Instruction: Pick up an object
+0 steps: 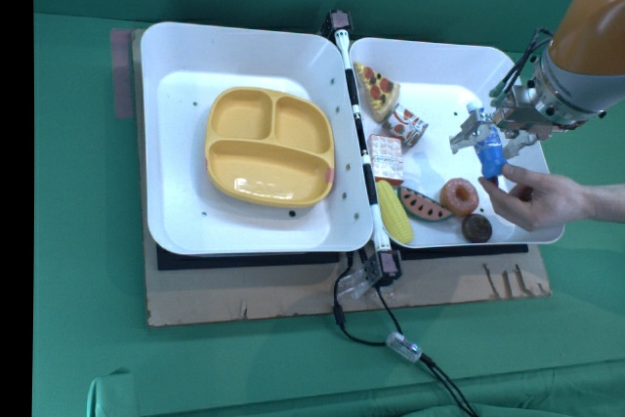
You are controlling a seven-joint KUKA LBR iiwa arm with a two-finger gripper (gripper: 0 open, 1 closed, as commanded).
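Overhead, the grey arm's two-finger tool (485, 138) hangs above the right-hand shallow white bin (439, 63), its fingers clamped on a small blue plastic bottle with a white cap (490, 154) that stands roughly upright between them, cap uppermost. The arm reaches in from the right edge, its orange band (596, 10) high at the corner and the grey wrist angled down and leftward toward the bin's right half. A bare human hand (535, 197) comes in from the right just below the tool, palm turned inward, its fingertips at the bottle's lower end.

Beneath and to the left of the bottle, on the bin floor, lie a glazed orange toy doughnut (459, 196) and, nearer the front wall, a dark brown round toy (477, 228). Further left sit a toy watermelon slice (424, 204), a yellow toy corn cob (394, 212) along the bin's left wall, a small red-and-white printed carton (387, 158), a red-and-white toy can (404, 125) lying on its side, and a toy pizza slice (376, 89) near the back.

Across the divider, the left-hand shallow white bin (176, 63) carries a yellow plastic plate with three compartments (270, 146). Both bins rest on a brown board over the green-covered desk (88, 210), and a black cable (410, 352) trails off the front.
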